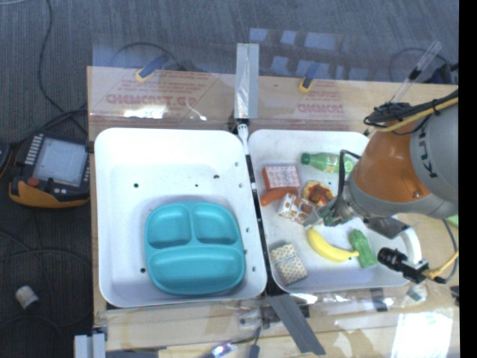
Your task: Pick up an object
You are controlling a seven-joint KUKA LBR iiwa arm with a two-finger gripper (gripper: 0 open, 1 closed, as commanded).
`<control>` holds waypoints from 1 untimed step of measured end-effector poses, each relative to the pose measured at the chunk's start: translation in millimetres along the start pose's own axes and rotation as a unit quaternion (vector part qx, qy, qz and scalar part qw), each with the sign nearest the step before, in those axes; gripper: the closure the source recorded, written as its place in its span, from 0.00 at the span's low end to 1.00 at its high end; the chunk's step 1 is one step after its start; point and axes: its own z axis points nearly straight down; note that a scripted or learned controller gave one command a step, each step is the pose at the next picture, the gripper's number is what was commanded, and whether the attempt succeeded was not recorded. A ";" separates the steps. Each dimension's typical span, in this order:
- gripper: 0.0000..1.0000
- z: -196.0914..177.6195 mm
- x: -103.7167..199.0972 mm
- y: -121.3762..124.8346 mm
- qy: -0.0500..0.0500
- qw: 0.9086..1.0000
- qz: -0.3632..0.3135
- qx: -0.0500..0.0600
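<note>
— Where's the two-finger gripper [330, 216]?
— Low in the right white bin [257, 200], beside the yellow plastic banana [330, 246].
— Its opening?
— I cannot tell; nothing visibly held.

Teal tray [195, 246], yellow banana [330, 247], green bottle [325, 160], white bins [119, 162].

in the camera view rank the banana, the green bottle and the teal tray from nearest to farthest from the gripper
Measured from the gripper, low in the right bin:
1. Banana, just below it in the right bin, toward the view's bottom.
2. Green bottle, toward the top of the same bin, beside the arm's orange band.
3. Teal tray, far off to the view's left, in the left bin.
</note>
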 end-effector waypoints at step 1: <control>0.00 0.6 1.3 0.2 0.001 1.000 -0.001 0.001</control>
